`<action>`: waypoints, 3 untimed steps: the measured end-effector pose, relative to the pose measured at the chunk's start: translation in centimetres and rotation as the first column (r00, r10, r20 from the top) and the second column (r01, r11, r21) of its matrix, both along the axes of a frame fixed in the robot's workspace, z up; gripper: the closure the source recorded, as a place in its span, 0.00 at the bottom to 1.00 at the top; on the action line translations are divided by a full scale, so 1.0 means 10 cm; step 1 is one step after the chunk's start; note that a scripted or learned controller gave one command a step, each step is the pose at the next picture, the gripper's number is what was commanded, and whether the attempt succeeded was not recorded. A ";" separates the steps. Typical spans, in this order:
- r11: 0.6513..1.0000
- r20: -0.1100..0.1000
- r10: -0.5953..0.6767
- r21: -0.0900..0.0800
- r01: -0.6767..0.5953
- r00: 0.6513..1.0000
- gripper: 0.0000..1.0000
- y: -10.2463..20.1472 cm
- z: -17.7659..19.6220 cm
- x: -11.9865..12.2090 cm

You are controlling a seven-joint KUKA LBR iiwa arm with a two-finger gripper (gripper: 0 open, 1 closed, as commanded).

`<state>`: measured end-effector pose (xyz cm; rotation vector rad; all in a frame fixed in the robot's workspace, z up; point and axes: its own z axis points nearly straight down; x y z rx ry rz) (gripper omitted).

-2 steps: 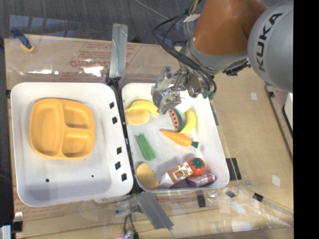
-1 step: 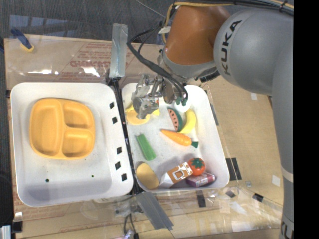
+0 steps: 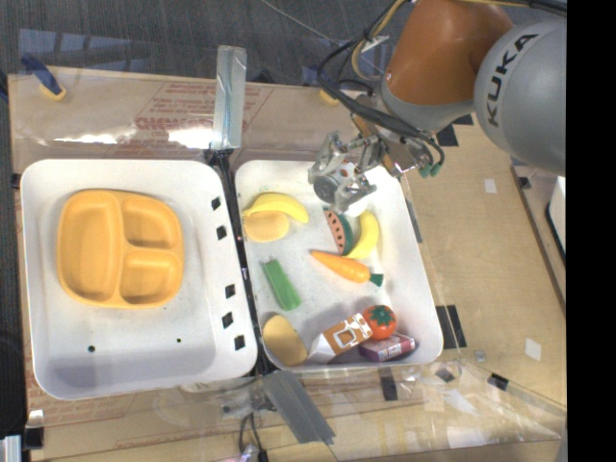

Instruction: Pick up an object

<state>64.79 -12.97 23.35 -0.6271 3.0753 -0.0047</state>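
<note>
Pincer [image 3: 339, 176] over the right bin's [image 3: 414, 258] upper part, just above the watermelon slice [image 3: 336, 229] and a banana [image 3: 367, 234]; open or closed, could not tell. Nothing seen gripped. Carrot [image 3: 340, 266] mid-bin, green stick [image 3: 281, 283] left of it, tomato [image 3: 380, 320] by the near wall. Yellow divided plate [image 3: 118, 248] in the left bin [image 3: 58, 369].
</note>
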 end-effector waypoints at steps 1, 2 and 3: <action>0.999 -0.002 0.041 0.004 -0.041 0.999 1.00 1.05 -0.03 0.10; 0.999 0.003 0.042 0.002 -0.042 0.999 1.00 1.04 0.08 0.11; 0.998 -0.004 0.058 0.003 -0.058 0.998 1.00 1.51 -0.06 0.09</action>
